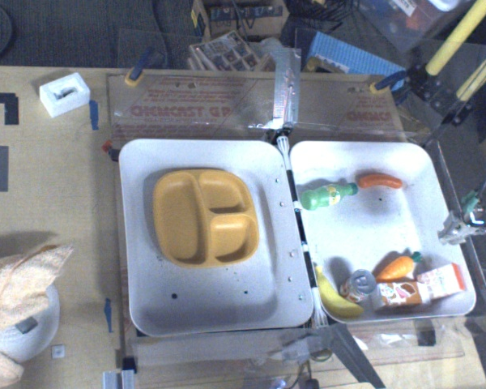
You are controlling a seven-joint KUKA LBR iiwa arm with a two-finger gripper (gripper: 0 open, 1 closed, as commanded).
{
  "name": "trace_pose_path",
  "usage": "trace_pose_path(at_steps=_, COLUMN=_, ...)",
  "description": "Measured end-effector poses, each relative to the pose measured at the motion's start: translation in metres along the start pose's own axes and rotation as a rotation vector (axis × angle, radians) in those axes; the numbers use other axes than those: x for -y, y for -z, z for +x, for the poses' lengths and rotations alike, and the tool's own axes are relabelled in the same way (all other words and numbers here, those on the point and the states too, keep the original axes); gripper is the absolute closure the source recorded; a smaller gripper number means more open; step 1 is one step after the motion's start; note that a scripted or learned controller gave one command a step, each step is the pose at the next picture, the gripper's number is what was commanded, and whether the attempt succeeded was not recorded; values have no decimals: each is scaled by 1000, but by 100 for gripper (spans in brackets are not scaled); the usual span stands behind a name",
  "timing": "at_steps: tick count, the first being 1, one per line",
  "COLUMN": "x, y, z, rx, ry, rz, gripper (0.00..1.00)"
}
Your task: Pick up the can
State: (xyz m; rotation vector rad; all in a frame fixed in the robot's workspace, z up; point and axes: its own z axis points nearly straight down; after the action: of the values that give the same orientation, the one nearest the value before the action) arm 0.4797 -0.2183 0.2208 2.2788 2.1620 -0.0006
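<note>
The can (361,284) is in the right bin (405,160), near its front edge, and I see its silver top facing up. It is crowded: a banana (332,297) lies against its left side, an orange carrot (397,266) against its upper right, and a juice carton (425,288) to its right.
A green bottle (324,195) and a red sausage (379,181) lie at the back of the right bin. The left bin (138,241) holds a yellow divided plate (204,215). A small metal fixture (462,229) sits on the right bin's right rim. The centre of the right bin is bare.
</note>
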Motion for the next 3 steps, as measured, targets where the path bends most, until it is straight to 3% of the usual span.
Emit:
trace_pose_path(at_steps=2, x=-61, y=-31, z=7, rx=2, ry=-249, rz=-2, gripper=100)
trace_pose_path(at_steps=3, x=-28, y=-53, z=6, rx=-2, ry=18, rz=2, gripper=100)
